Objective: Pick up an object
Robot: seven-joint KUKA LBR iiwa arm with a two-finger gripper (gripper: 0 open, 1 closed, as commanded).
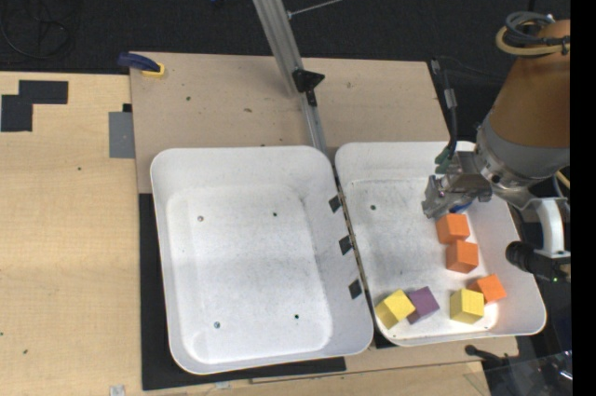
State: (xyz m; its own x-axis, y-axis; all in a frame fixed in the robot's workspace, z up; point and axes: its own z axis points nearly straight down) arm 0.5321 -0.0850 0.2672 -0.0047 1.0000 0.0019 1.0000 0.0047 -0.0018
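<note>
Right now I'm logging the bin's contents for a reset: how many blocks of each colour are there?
Orange blocks: 3
Yellow blocks: 2
Purple blocks: 1
Total: 6

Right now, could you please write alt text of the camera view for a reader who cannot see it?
The gripper hangs low in the right bin, just above an orange block. Two more orange blocks, two yellow blocks and a purple block lie nearer the bin's front edge.
</note>
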